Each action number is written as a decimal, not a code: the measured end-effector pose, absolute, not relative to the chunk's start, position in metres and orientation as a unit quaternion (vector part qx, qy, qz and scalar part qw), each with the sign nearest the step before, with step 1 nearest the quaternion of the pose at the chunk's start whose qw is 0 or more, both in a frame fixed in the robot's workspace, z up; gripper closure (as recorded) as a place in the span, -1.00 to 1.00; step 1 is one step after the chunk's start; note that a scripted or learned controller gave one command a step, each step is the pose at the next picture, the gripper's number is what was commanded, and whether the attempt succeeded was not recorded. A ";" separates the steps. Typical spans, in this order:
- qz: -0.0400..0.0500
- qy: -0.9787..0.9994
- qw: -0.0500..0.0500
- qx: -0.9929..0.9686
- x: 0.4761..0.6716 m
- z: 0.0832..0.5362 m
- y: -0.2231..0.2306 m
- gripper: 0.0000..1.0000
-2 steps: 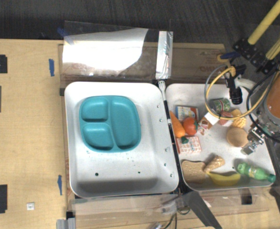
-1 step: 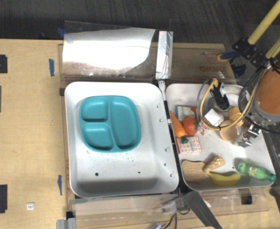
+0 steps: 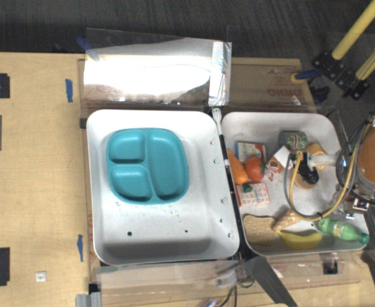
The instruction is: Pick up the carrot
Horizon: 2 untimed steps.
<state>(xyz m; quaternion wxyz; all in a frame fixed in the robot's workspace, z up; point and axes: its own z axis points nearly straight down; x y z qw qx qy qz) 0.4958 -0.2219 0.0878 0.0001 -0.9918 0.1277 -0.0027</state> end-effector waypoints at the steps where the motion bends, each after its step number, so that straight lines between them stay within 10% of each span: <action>1: -0.004 0.098 0.002 -0.995 0.539 0.088 -0.175 1.00; 2: -0.002 0.105 0.001 -0.995 0.531 0.107 -0.221 1.00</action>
